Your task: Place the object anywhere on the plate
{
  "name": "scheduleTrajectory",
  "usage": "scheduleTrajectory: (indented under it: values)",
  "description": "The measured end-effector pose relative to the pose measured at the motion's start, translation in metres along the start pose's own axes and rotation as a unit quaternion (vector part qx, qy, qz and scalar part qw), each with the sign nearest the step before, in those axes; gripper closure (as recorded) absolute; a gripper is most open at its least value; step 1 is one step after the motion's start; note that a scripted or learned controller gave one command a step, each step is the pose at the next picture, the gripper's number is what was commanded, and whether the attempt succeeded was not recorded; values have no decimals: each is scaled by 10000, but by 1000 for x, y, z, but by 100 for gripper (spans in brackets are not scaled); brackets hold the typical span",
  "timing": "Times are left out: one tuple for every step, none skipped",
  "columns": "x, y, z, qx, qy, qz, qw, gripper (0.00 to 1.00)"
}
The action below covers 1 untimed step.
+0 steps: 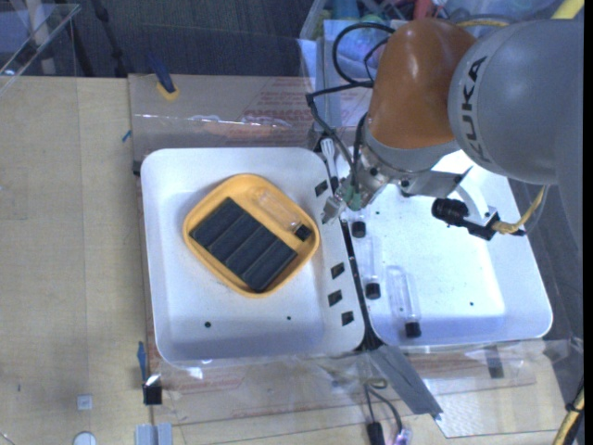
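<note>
Across the left bin (176,332) lies a yellow plate (252,234), turned at a slant, and a dark ribbed object (243,241) rests flat on it, covering most of the plate's middle. A small dark piece (303,233) sits at the plate's right edge, just beside the ribbed object; what it is cannot be told. The plate sits toward the upper middle of its bin, apart from all four walls.

Right of the plate, the gripper (345,200) hangs over the divide where the two bins meet, above the upper part of that ridge. Whether it is spread or closed cannot be told, since the wrist and its orange band (412,86) cover most of it from above. Nothing can be seen held beneath it.

Further right of the plate, the right bin (482,286) holds a clear tube-like piece (400,297) with a dark end, lying near the bin's lower middle. Small black tabs (339,286) line the ridge between the bins, just right of the plate. The grey arm (523,91) reaches in over the right bin, with black cables (347,63) looping beside the wrist. The pale wooden desk (65,248) stretches out left of the plate.
</note>
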<state>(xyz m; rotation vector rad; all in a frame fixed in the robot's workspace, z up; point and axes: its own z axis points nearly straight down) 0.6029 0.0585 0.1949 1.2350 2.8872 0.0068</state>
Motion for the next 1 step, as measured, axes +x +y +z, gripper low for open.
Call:
scheduleTrajectory:
  values:
    - [0, 0, 0, 1, 1, -1, 10000, 0]
